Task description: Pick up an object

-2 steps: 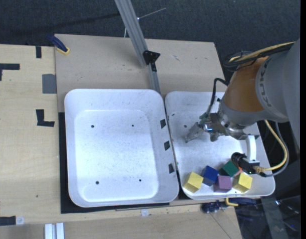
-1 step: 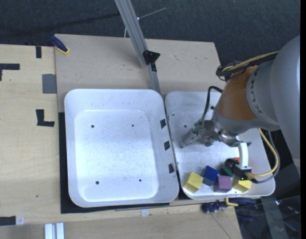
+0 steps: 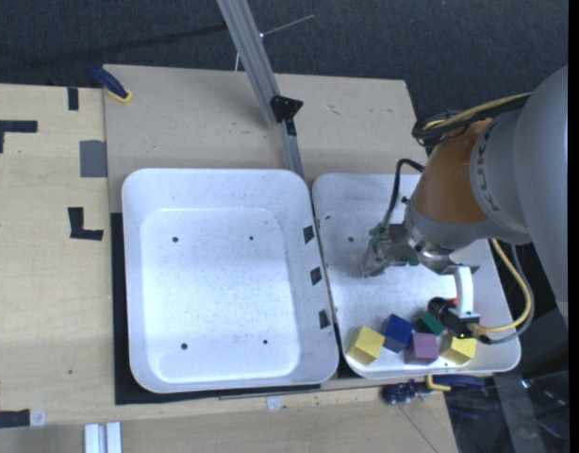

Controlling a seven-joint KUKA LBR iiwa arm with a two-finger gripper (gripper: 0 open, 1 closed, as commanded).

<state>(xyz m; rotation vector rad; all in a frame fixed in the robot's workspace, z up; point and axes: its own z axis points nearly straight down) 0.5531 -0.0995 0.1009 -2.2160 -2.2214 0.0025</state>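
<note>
While the arm [image 3: 478, 182] reaches in from the right, its fingers [image 3: 372, 264] sit low over the right bin [image 3: 341, 206] floor, can't tell if apart or together. Blocks cluster at the near edge: yellow block [image 3: 366, 344], blue block [image 3: 397, 331], purple block [image 3: 423, 346].

open floor across the right bin [image 3: 351, 210], blocks [image 3: 412, 340] crowded along its near wall

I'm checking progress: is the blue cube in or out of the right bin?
In. The blue cube lies inside the right bin, near its front edge, between a yellow cube and a purple cube.
</note>
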